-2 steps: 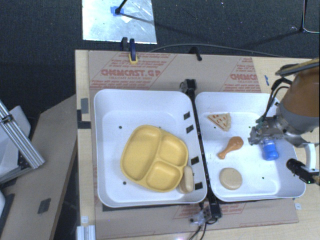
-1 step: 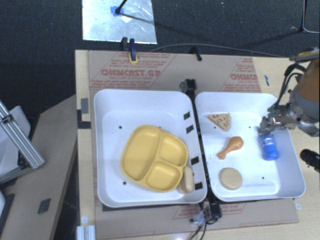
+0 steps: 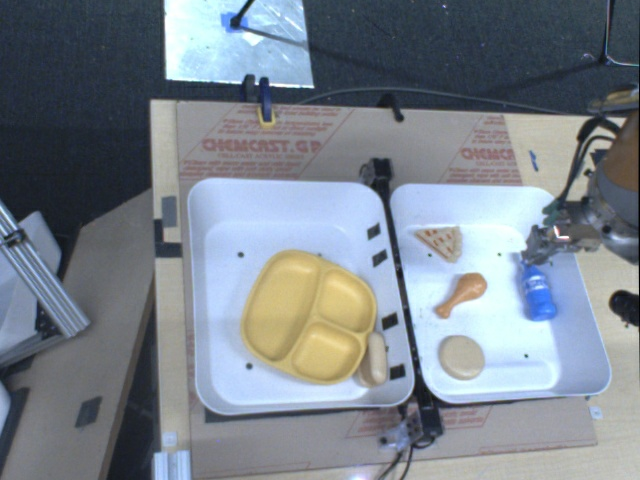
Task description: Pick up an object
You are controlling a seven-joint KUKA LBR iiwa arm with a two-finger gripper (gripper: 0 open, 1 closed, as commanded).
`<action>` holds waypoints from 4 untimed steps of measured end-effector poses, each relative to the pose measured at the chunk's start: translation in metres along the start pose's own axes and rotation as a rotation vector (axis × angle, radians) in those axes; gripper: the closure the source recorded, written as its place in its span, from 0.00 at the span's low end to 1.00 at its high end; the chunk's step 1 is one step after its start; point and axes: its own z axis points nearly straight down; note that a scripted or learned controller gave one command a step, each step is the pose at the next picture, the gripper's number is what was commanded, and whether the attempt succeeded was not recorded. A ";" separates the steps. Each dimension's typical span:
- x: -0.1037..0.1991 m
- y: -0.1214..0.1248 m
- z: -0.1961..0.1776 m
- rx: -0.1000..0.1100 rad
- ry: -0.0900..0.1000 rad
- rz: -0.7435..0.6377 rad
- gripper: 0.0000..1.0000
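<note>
- Nearest to the camera lie the round beige piece [image 3: 462, 357] in the right bin [image 3: 590, 373] and the small tan roll [image 3: 374, 359] in the left bin [image 3: 215, 388], which touches the corner of the yellow divided tray [image 3: 310, 315]
- Both bins stand side by side on the counter [image 3: 180, 128]
- Right bin holds also a toy drumstick [image 3: 461, 294], a wedge like a pizza slice [image 3: 441, 241] and a small blue bottle [image 3: 538, 294]
- Gripper [image 3: 545, 245] is at the right wall of this bin, just above the top of the bottle; I cannot tell how it is set, this part is too small and blurred
- Bottle is probably the target: it lies near the right wall, well apart from the drumstick
- It looks light, stiff and smooth, so it may slip or roll; I would take it across the middle of the body, not at the narrow cap
</note>
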 end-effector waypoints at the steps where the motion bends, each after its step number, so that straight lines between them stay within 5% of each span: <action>1: 0.046 0.006 0.010 0.002 0.002 -0.004 1.00; 4: 0.203 0.039 0.010 0.001 0.003 -0.005 1.00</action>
